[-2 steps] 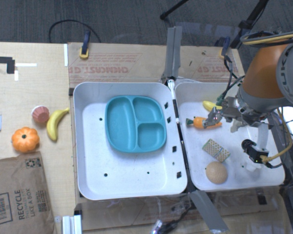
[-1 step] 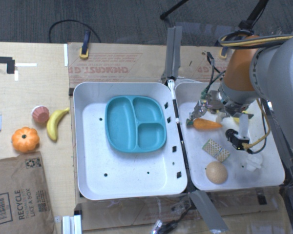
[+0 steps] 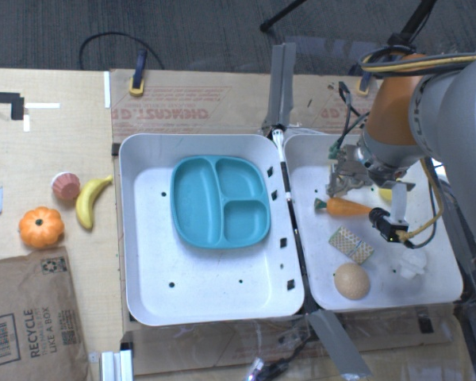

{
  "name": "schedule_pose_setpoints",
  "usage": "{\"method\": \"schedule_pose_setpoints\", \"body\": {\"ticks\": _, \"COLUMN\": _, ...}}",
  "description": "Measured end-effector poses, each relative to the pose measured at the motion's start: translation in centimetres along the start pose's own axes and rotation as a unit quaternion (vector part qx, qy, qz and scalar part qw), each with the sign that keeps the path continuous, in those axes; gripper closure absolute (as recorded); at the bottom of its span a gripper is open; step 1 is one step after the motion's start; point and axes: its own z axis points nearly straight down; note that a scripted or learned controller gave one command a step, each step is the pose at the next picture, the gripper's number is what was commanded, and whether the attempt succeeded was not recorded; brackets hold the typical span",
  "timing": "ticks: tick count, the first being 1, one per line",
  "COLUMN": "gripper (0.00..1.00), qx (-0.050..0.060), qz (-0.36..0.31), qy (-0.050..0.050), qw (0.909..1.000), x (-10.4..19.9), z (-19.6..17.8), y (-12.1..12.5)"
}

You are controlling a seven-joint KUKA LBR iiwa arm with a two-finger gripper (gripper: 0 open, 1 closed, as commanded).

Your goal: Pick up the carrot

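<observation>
Carrot [image 3: 351,207] lies in right bin [image 3: 321,288], behind sponge [image 3: 351,244] and egg [image 3: 351,281].

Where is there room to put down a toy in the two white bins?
Bare floor rings the blue plate in the left bin, widest below it. The right bin is crowded: carrot, sponge, egg and gripper.

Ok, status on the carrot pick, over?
Claw low in right bin, right above carrot's back end; grip unconfirmed. Carrot flat on bin floor, tip pointing toward the left bin. Patterned sponge and egg nearby, clear of it.
</observation>
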Motion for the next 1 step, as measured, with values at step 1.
{"method": "schedule_pose_setpoints", "body": {"ticks": 1, "gripper": 1.0, "qx": 0.001, "qz": 0.042, "qy": 0.0, "qw": 0.9991, "x": 5.44, "z": -9.0, "y": -9.33}}
